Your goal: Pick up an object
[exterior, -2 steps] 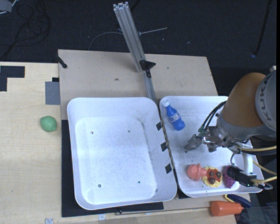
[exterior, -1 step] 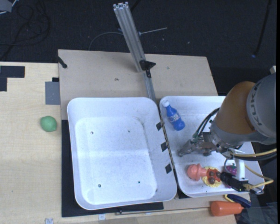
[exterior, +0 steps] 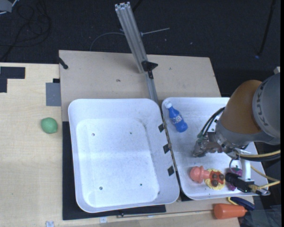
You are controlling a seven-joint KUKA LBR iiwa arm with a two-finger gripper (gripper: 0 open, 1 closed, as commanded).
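The right bin [exterior: 199, 108] holds a blue bottle with a white cap [exterior: 176, 117] lying near its upper left. A pink round toy [exterior: 197, 173] lies at the bin's front, and a yellow and red toy [exterior: 216, 179] lies beside it. A dark purple object [exterior: 237, 182] rests at the front right. My gripper [exterior: 199, 150] hangs low in the middle of the right bin, just above the pink toy and right of the bottle. The grey wrist and orange band [exterior: 241, 112] cover what lies behind it.
The left bin [exterior: 80, 110] stands beside the right one. A green ball [exterior: 49, 125] lies on the wooden bench at the left. An orange object [exterior: 229, 211] sits outside the bin's front edge. A metal rail [exterior: 135, 37] slants up at the back.
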